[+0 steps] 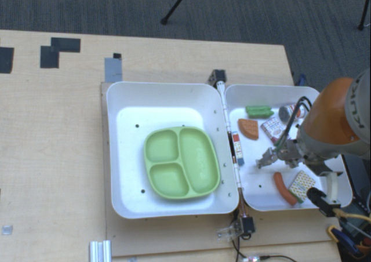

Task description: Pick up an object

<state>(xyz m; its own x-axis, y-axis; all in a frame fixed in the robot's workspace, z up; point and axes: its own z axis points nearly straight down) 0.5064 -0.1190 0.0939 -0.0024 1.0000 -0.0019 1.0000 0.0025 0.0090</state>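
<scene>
Here the arm [336, 122] reaches in from the right of the frame and hangs over the right bin [255, 200], with the pincer [268, 159] low near the middle of that bin's floor. Its tips are small and dark against the white, and I cannot tell how far apart they stand; nothing shows between them, so I judge it has hold of nothing.

The candidate things all lie in the right bin. A red-brown sausage [284, 189] lies at a slant toward the lower right of the frame, just below and right of the pincer and apart from it. Beside the sausage sits a small checkered packet [301, 184]. Higher up are an orange wedge [250, 128], a green oblong piece [258, 111] and a printed wrapper [272, 128] partly behind the arm. The left bin [116, 139] holds a green divided plate [181, 163].

The sausage looks the nearest target. It is probably a light toy, smooth and round, so it may roll or slip out if pinched near an end; a grip across its middle, square to its length, seems safest. The orange wedge looks flatter and may be harder to get under. The packet seems thin and could slide on the bin floor rather than lift.
</scene>
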